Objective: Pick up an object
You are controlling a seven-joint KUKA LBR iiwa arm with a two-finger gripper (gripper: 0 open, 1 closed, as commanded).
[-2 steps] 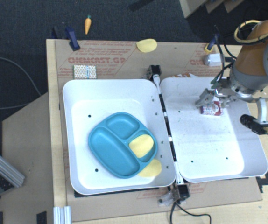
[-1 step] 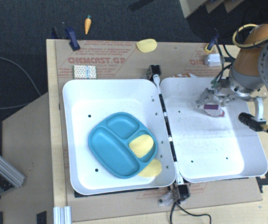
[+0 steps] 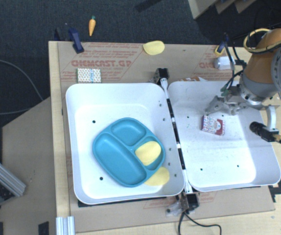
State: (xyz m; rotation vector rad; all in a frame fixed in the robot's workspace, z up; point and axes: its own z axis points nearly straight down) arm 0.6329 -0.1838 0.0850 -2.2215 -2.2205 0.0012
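Camera view, read from the left: the left bin (image 3: 77, 131) holds a blue divided tray (image 3: 118, 153) with a yellow piece (image 3: 148, 152) in one compartment and another yellow piece (image 3: 157, 177) just beside the tray's lower right edge. Right of the middle divider, the right bin (image 3: 219, 173) carries a small red-and-white packet (image 3: 212, 125) lying flat in its upper half. Just up and right of that packet sits the gripper (image 3: 224, 106), its fingers (image 3: 215, 105) spread moderately wide, with nothing between them and apart from the packet. By my judgement the step in hand is the approach to a grasp: the packet looks like the target. The next move calls for shifting down-left in the frame until the fingers straddle the packet, lowering, then closing.
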